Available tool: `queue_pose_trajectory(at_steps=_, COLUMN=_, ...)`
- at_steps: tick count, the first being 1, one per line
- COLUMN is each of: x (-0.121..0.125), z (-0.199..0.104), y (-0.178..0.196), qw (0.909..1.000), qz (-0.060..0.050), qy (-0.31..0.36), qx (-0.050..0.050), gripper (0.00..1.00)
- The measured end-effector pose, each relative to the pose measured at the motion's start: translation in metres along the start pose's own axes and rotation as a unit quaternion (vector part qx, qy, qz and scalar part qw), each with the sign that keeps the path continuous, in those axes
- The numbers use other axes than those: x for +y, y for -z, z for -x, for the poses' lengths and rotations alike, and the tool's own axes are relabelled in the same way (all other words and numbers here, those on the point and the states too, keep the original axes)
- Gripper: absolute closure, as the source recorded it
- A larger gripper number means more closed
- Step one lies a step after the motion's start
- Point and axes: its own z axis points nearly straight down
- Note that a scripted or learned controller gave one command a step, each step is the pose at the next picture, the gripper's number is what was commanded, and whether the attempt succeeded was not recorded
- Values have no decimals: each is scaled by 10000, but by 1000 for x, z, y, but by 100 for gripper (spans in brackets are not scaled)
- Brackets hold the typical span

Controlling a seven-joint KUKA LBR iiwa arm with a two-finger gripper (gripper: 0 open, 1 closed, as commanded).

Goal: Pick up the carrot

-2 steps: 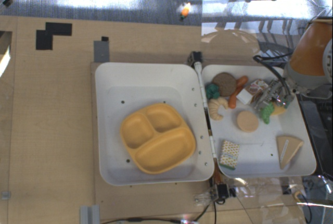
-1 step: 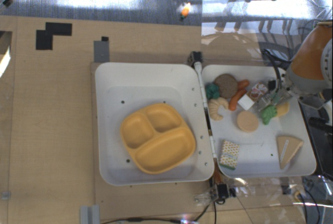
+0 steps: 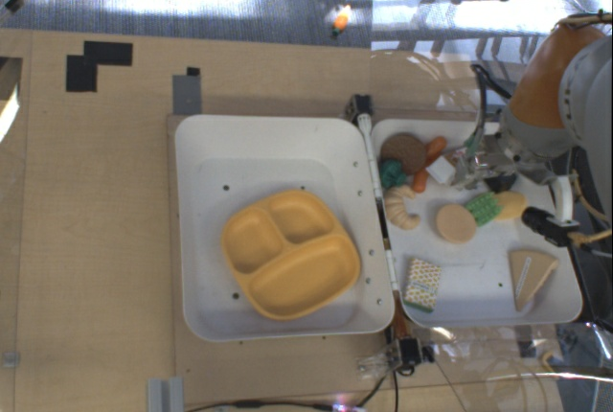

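**Carrot sits at the back of the right bin, gripper close by**

On your left you see the left bin (image 3: 192, 209). A yellow plate (image 3: 290, 253) with three parts lies in it, a bit tilted.

Next comes the right bin (image 3: 479, 290). It holds lots of toy food. At the back is a brown round thing (image 3: 404, 151). Just below it is a green toy (image 3: 391, 173). The carrot (image 3: 428, 163) lies right beside the brown round thing, slanted, with its top end pointing to the far side. A small white block (image 3: 441, 171) touches it on the right. Lower down you see a curly bread piece (image 3: 402, 207), a tan round cookie (image 3: 456, 223) and a corn cob (image 3: 494, 206) with a green end. Near the front lie a dotted cracker (image 3: 422, 284) and a wedge of cheese (image 3: 530, 274).

On your right the arm (image 3: 565, 84) reaches in. The gripper (image 3: 471, 167) hangs low just right of the white block, near the carrot. You cannot tell if it is open or closed, and nothing is seen held in it.
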Motion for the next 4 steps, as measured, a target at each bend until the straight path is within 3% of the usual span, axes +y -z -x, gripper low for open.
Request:
queue_pose_trajectory(at_steps=1, x=-6, z=46, y=-23, qw=9973, qz=35, qy=-728, qx=40, gripper=100)
queue_pose_trajectory(at_steps=2, x=16, z=32, y=-8, qw=9741, qz=-51, qy=-2262, qx=-7, gripper=100)
queue_pose_trajectory(at_steps=3, x=20, z=-8, y=-6, qw=8858, qz=-32, qy=-4640, qx=-10, gripper=100)
queue_pose_trajectory(at_steps=4, x=-33, z=-10, y=-23, qw=9180, qz=22, qy=-3966, qx=5, gripper=100)
